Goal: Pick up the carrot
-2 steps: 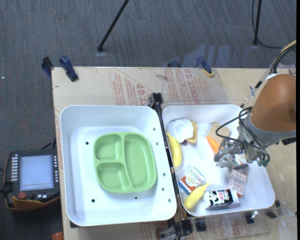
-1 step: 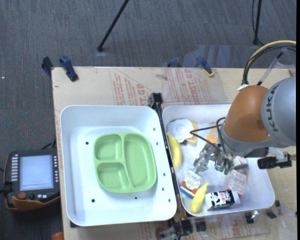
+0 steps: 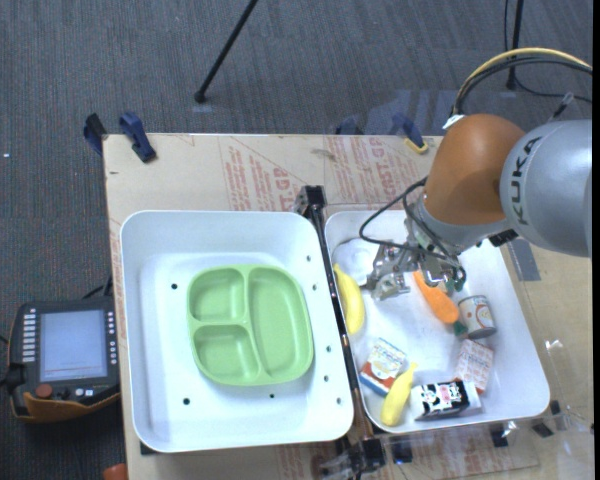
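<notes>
The orange carrot (image 3: 438, 301) lies slantwise in the right bin (image 3: 518, 313), about mid-way along its right half. My gripper (image 3: 405, 272) hangs low over that bin just left of the carrot's upper end, under the arm's orange band. The gripper's metal parts overlap the carrot's tip, and I cannot make out whether they touch it.
Around the carrot in the right bin are a banana (image 3: 350, 299), a small can (image 3: 475, 316), a pink packet (image 3: 475, 365), a small carton (image 3: 383, 363), a yellow item (image 3: 397, 396) and a black-and-white milk carton (image 3: 445, 398). The left bin (image 3: 145, 268) holds a green divided plate (image 3: 250, 325).
</notes>
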Available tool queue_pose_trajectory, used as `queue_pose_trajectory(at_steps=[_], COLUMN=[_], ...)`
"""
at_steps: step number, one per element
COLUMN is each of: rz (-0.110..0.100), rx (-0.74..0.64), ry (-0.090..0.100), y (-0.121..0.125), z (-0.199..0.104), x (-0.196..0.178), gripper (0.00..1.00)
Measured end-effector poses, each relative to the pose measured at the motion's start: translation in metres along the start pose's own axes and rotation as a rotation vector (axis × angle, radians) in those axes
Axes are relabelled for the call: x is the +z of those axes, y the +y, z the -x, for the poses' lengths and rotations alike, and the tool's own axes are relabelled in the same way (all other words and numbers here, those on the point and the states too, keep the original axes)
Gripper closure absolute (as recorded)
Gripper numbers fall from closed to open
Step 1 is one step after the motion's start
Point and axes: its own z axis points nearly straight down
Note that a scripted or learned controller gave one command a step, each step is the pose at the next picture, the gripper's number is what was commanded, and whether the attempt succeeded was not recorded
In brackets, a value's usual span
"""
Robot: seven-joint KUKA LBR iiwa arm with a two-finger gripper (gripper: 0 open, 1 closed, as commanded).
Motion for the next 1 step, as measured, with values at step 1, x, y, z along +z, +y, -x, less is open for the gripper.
queue_pose_trajectory(at_steps=[1], rz=[0.000], rx=[-0.174], ry=[0.002], y=[-0.0532], z=[-0.0377], x=[0.0005], gripper=[1.00])
